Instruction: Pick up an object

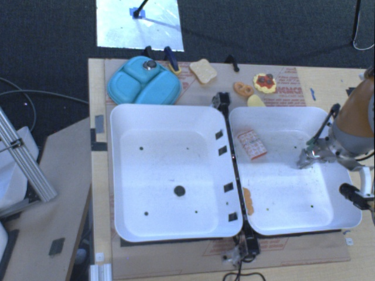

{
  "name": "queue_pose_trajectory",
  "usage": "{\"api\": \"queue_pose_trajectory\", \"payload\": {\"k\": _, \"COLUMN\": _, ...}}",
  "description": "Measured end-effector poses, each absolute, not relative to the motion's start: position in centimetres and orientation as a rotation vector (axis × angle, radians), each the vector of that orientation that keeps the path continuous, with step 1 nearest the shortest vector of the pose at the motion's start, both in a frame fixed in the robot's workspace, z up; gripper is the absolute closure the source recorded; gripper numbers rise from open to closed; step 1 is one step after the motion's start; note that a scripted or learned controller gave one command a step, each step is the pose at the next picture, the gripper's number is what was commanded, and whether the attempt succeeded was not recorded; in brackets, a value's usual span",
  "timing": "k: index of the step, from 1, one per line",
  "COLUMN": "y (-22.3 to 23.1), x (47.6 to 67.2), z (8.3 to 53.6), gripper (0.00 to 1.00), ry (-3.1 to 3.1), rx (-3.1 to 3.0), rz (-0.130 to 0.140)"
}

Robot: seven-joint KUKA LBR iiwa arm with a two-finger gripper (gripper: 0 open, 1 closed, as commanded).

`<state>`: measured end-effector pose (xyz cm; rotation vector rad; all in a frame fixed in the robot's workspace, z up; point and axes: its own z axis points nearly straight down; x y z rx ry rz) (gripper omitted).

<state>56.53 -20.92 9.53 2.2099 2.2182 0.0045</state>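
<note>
Bins, two shallow white plastic ones, sit side by side: left bin (123, 174), right bin (328, 212). Grey arm with orange band (354, 119) enters from the right, over the right bin. Its metal two-finger gripper (306, 158) hangs low over that bin's floor; finger spacing not readable, nothing seen between them. Small flat rectangular card, white with red print (251, 144), lies in the right bin's upper left part, long axis running upper left to lower right, well apart from the gripper.
</note>
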Motion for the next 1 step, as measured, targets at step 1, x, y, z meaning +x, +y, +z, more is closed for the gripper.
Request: {"api": "queue_pose_trajectory", "payload": {"k": 1, "y": -12.75, "x": 49.17, "z": 8.9, "gripper": 1.0, "ry": 2.214, "rx": 2.205, "rz": 0.012}}
